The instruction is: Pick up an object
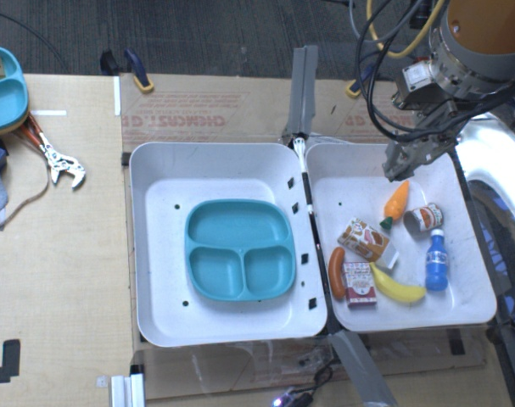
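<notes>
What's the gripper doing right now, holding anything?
Gripper: hovering above the carrot in the right bin, nothing visibly held; open or closed cannot be told.

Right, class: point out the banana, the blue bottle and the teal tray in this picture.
banana (399,287), camera view, middle of its yellow curve
blue bottle (436,264), camera view, on its body
teal tray (240,219), camera view, bare top compartment
</notes>
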Action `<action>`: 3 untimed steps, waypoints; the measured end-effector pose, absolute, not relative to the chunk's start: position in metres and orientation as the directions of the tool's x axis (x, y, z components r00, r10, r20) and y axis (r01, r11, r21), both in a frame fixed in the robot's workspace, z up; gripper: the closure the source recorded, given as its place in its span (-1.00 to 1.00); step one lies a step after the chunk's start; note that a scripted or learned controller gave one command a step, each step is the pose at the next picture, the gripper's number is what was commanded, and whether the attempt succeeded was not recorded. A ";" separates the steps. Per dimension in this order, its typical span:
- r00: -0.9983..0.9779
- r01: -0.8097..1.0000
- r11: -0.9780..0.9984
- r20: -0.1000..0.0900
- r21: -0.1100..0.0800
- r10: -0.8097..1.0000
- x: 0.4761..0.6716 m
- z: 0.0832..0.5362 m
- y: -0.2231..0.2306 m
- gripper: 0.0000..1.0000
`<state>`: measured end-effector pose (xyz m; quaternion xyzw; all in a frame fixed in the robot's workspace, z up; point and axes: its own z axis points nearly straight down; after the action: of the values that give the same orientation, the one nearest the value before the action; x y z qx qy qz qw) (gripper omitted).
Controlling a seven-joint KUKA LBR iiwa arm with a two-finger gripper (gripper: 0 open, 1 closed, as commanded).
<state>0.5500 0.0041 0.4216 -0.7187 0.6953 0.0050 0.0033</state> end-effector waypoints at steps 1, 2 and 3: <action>0.026 -1.000 -0.026 -0.018 0.004 -1.000 0.553 0.428 0.003 1.00; 0.790 -0.613 -0.790 -0.009 -0.003 -0.613 0.543 0.439 -0.001 1.00; 0.785 -0.620 -0.785 -0.018 -0.005 -0.620 0.546 0.445 -0.002 1.00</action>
<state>0.5460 -0.0019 0.4447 -0.9446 0.3281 0.0078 0.0055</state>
